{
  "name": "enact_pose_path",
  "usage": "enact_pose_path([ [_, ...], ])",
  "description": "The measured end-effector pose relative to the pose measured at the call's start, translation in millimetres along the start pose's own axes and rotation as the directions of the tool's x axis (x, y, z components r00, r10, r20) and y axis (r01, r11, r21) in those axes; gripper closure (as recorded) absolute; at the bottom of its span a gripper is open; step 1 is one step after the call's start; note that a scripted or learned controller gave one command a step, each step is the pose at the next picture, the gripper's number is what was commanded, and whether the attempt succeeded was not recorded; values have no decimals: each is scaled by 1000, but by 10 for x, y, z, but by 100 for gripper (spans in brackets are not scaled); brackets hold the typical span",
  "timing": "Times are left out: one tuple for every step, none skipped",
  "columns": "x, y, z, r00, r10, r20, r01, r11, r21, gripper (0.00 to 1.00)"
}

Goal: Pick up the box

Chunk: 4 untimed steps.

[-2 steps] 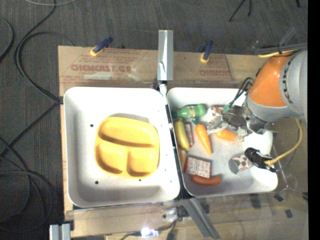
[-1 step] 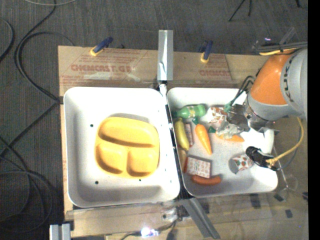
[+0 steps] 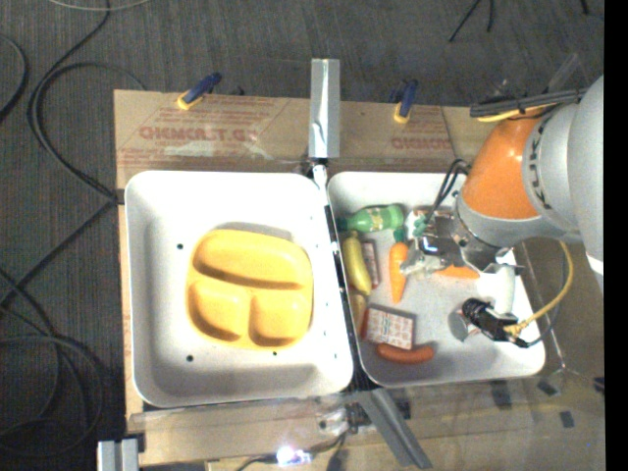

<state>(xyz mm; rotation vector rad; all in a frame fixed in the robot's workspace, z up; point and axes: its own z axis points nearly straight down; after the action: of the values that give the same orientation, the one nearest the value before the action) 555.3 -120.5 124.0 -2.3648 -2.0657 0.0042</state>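
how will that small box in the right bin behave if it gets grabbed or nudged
The box lies flat, so it probably slides rather than rolls. It looks like light, stiff card. The sausage lies close beside it, so a nudge may shift both.

Yellow divided plate (image 3: 252, 287) in the left bin (image 3: 147, 263); right bin (image 3: 510, 361) holding a green bottle (image 3: 373, 219), banana (image 3: 355, 263), carrot (image 3: 397, 271), sausage (image 3: 404, 353); blue-handled clamps (image 3: 198, 90) on cardboard (image 3: 245, 130)

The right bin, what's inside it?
In the right bin: a box, sausage, banana, carrot and green bottle. The arm covers the bin's upper right, so anything there is hidden.
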Motion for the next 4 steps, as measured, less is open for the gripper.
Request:
enact_pose_path([
  [-757,578,-291,1000,30,2,-30,1000,-1,100],
  [-298,834,-200,999,-38,2,38,999,-1,100],
  [-300,834,-201,999,-38,3,38,999,-1,0],
  [-898,-273,100,998,66,-1,-66,998,3,0],
])
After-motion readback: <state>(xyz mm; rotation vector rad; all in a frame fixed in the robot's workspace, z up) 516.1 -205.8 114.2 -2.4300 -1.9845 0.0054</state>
